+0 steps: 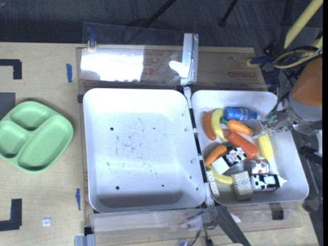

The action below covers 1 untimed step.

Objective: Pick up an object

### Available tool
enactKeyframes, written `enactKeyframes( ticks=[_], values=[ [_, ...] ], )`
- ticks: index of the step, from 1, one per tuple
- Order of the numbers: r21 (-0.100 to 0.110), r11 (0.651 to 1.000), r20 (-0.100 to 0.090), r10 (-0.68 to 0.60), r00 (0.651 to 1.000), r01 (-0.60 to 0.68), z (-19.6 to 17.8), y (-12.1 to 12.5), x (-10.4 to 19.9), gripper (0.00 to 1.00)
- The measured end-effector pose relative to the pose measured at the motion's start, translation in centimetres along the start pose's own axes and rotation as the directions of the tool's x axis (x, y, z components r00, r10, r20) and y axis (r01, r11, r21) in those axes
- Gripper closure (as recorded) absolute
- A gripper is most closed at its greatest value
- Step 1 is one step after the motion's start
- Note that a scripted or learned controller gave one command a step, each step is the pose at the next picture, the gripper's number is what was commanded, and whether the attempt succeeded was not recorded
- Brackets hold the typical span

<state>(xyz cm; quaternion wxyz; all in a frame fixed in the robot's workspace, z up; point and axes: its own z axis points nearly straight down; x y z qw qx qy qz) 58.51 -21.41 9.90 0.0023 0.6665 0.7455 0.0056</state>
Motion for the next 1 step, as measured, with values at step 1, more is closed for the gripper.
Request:
enactKeyframes(
  ticks=[1],
  values=[
    [0.008,1.0,0.005,0.009,1.0,-0.01,-7.05,3.06,3.1,1.0]
  ],
)
